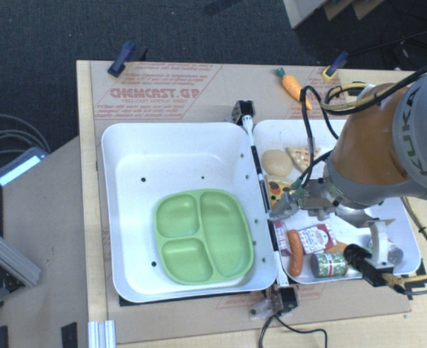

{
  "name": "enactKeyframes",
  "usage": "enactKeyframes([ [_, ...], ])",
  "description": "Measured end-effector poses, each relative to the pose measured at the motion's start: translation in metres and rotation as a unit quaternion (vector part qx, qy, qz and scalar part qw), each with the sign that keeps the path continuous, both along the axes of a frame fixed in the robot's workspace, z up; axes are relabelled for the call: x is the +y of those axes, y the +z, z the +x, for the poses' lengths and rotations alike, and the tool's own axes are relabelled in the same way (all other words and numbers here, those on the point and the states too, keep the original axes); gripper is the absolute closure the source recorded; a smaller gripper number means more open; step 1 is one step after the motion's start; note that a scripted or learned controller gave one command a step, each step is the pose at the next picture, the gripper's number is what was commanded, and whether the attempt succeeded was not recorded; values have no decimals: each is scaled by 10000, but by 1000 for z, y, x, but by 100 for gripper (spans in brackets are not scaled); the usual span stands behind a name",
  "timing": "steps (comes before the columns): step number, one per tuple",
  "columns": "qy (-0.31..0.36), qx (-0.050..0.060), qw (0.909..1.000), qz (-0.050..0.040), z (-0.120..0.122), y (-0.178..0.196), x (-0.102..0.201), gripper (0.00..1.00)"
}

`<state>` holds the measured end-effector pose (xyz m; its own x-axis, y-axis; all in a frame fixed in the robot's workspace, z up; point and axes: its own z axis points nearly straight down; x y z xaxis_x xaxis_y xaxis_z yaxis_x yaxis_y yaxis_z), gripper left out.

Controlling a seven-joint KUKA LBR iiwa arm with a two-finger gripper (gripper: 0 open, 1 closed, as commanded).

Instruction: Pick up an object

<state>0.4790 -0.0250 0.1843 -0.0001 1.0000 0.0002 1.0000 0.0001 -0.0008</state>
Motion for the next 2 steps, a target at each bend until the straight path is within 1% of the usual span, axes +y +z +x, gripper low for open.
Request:
enactKeyframes([
  [1, 0, -7, 10000, -4, 100, 0, -31, 0],
  [2, -6, 8, 10000, -4, 118, -56, -99, 0],
])
